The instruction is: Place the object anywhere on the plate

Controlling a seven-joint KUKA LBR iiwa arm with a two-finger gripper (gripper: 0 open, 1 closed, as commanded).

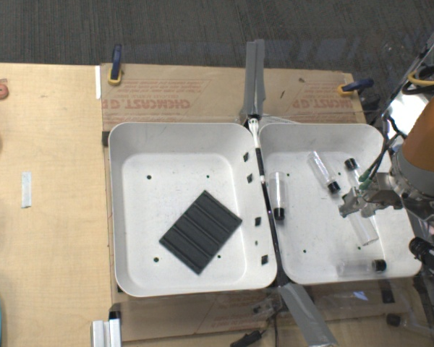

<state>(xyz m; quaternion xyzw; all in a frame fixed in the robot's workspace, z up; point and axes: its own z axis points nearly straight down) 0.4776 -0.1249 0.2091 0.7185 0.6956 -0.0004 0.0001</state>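
Several clear plastic tubes with black caps (pixel 323 172) lie scattered in the right white bin (pixel 304 266); the gripper (pixel 349 207) hangs near its right edge, grip unreadable. Judging so, picking is in hand; next, carry to the dark ribbed plate (pixel 201 231), mid left bin (pixel 130 194).

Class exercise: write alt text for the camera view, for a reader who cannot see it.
A robot arm's pincer hovers over the right white bin, among several clear tubes with black caps. The left white bin holds a dark ridged plate lying flat.
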